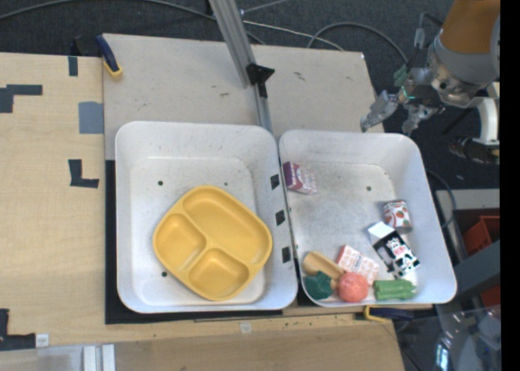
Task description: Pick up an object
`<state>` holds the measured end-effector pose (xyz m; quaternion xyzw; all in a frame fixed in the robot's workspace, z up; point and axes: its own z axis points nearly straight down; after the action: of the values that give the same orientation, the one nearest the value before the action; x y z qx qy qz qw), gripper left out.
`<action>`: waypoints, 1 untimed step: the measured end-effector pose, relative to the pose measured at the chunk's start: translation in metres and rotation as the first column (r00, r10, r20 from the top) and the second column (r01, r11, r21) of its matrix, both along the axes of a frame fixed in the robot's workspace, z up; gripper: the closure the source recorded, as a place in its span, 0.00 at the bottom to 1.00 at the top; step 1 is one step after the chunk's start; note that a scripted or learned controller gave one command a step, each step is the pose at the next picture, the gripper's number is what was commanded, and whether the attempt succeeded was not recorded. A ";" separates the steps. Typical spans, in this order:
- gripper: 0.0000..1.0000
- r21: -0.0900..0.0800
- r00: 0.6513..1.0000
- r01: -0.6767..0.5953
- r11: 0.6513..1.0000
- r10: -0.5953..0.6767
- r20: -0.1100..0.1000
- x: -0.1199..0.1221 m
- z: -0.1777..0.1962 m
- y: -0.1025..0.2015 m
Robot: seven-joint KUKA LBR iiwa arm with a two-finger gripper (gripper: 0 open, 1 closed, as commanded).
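Observation:
My gripper (396, 114) hangs at the upper right, just beyond the far right corner of the right bin (349, 191), with its two fingers spread apart and nothing between them. In the right bin lie a small purple carton (300, 177) near the left wall, a small red-and-white box (396, 214), a black-and-white carton (395, 250), a pink checkered packet (357, 261), a tan piece (322, 264), a dark green piece (318, 286), a red ball (353, 287) and a green pickle-like item (394, 289). All of them sit well below the gripper.
The left bin (134, 199) holds a yellow divided tray (213, 241). A slanted metal pole (236, 32) comes down to the bins' far edge at the middle. A blue-and-yellow clamp (109, 56) sits at the bench's far left corner.

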<state>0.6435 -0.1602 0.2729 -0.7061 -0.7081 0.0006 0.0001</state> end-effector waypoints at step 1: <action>0.00 0.000 1.000 0.000 1.000 0.000 0.000 0.000 0.000 0.000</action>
<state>0.6435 -0.1603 0.2730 -0.7062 -0.7081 0.0008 0.0000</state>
